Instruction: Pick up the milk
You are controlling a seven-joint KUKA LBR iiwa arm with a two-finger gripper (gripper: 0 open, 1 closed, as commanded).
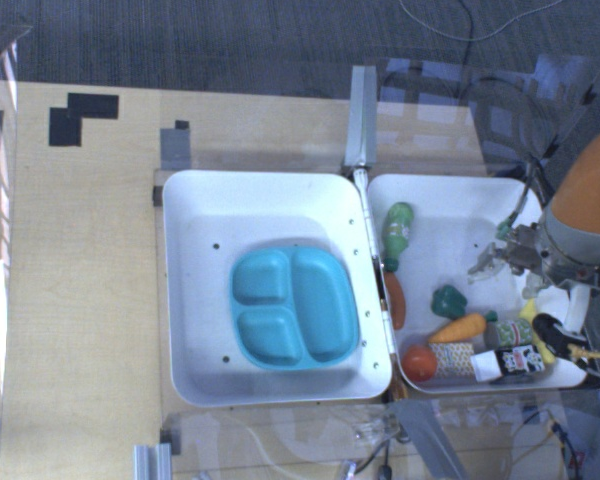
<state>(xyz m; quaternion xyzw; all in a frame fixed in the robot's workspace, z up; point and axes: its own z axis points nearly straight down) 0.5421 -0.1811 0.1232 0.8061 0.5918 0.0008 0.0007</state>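
Leftmost, a blue divided tray [294,306] is seen in the left bin [195,218]. Within the right bin [450,193], a green bottle [396,232], a tomato [419,363] and a carrot [459,328] are found. The milk [510,364] is laid on its side at the near right corner. The gripper [500,256] is held above the bin's right part, nothing gripped; its finger spread cannot be told.

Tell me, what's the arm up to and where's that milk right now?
Gripper over right bin, nothing visibly held. Milk lying in bin's near corner, untouched. Carrot and tomato crowd beside it.
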